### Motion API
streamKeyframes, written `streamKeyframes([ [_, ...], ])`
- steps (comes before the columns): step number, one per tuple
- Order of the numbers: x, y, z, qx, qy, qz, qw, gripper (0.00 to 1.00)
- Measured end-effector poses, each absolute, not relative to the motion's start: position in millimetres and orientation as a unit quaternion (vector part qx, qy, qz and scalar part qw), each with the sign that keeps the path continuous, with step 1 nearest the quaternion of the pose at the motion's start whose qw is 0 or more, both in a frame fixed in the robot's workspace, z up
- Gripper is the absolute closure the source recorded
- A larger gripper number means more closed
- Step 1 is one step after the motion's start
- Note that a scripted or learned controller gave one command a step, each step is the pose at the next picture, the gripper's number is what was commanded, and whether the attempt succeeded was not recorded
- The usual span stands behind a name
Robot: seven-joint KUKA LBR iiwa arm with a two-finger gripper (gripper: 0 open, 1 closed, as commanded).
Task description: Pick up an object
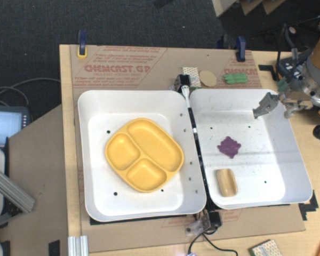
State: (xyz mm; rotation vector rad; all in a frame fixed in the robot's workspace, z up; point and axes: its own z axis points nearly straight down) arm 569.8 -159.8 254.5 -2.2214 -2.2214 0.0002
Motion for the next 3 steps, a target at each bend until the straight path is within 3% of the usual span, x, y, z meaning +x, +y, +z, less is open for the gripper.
streamKeyframes([
  [1,533.9,-228,203,-0.709,-0.705,0.0018,0.002,0.0],
  [2,562.5,-152,80,-0.705,-0.709,-0.0006,0.002,0.0],
  [3,563.8,-156,97,-0.707,-0.707,-0.0027,-0.003,1.0],
])
